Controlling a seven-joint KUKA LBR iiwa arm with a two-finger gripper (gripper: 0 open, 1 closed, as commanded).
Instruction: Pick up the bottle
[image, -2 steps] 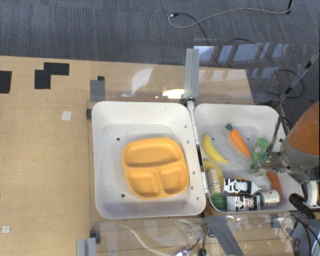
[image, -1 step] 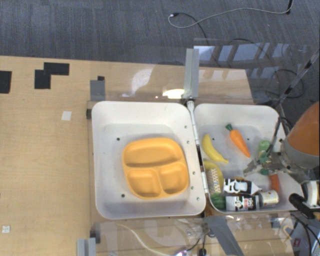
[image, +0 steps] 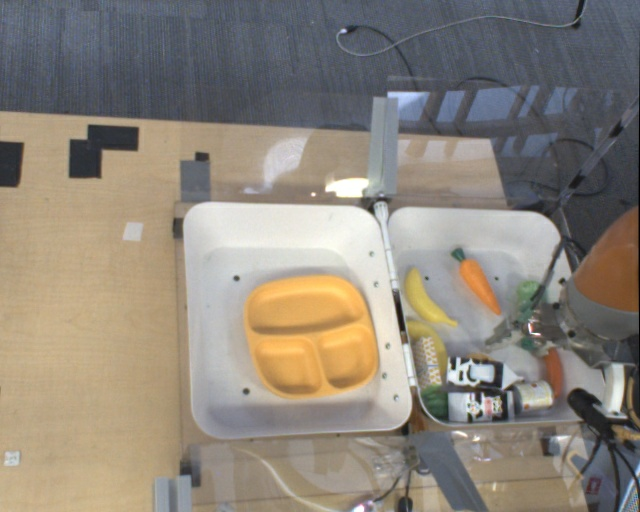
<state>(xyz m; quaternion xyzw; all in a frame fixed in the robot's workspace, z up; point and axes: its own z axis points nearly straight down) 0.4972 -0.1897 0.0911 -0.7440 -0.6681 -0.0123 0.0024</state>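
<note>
I see an orange three-compartment plastic tray (image: 305, 334) in the left white bin (image: 215, 300); a yellow banana (image: 425, 299) and orange carrot (image: 478, 282) in the right white bin (image: 510, 232).

A light wooden bench top (image: 90, 300) filled the left and middle of the camera view, marked with several black square patches (image: 100, 148) near its far edge. Beyond it lay dark grey carpet (image: 200, 50), crossed by a thin pale cable (image: 450, 30). A grey metal post (image: 383, 145) stood at the bench's far side. A bright glare (image: 345, 186) shone beside it.
</note>
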